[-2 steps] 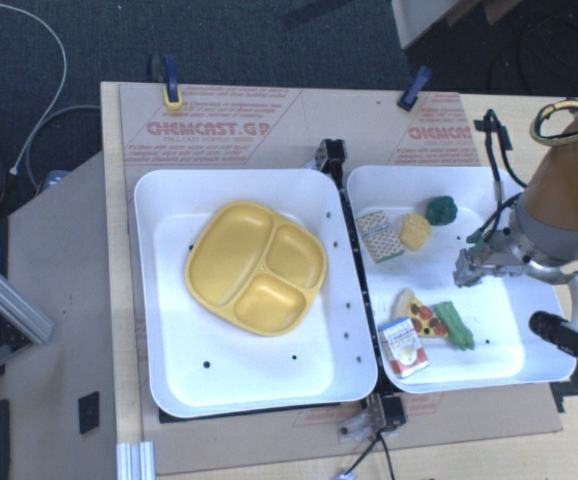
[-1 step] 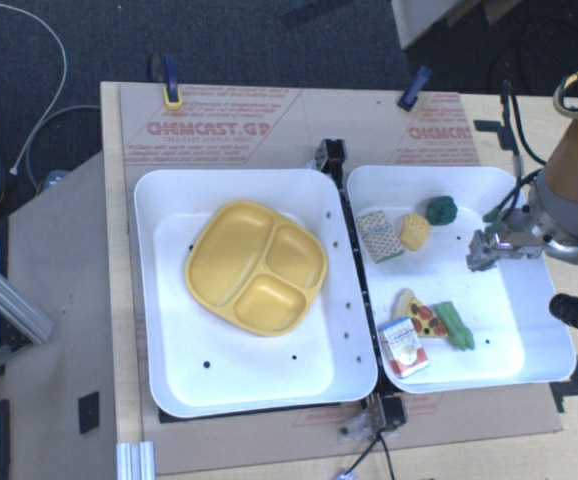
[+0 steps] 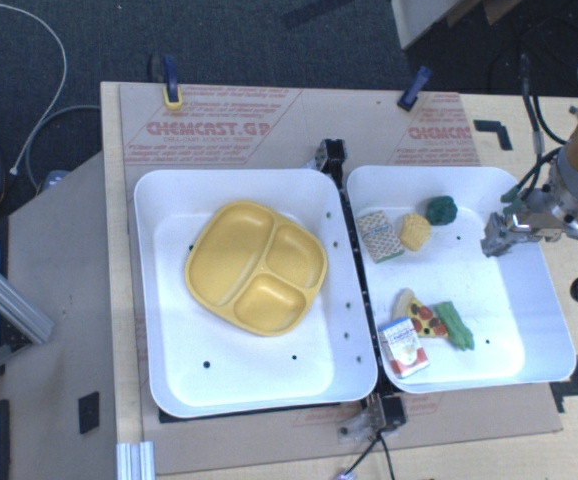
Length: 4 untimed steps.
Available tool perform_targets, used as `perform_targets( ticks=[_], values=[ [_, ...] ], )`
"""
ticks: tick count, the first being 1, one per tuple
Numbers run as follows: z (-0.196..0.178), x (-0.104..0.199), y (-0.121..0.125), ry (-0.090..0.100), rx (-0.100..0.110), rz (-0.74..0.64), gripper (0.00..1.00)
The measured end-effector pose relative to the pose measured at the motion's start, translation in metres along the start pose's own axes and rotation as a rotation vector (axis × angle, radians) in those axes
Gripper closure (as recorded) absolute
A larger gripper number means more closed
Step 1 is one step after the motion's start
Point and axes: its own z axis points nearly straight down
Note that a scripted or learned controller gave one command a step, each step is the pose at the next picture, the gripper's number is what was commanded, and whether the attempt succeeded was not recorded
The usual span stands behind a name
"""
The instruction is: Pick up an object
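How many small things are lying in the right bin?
6: a patterned pouch, yellow ball and dark green ball near the top; a pizza slice, green piece and small carton lower down.

Setting: robotics lab bench. Evidence: board [image 3: 299,118] printed "CHEMCAST", fixed by clamps [image 3: 172,86] at far edge; two white bins [image 3: 159,268] side by side; loose cables [image 3: 29,28] on dark carpet at left; aluminium framing [image 3: 9,303] at near left
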Motion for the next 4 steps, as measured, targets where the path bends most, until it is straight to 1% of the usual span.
perform_targets(
  ticks=[1,2,3,4],
  values=[
    [-0.004,0.06,0.015,0.003,0.003,-0.006,1.0],
    [0.005,0.103,0.036,0.002,0.004,-0.003,1.0],
    [-0.002,0.155,0.051,0.003,0.004,-0.004,1.0],
    [0.007,0.217,0.067,0.003,0.004,-0.004,1.0]
  ],
)
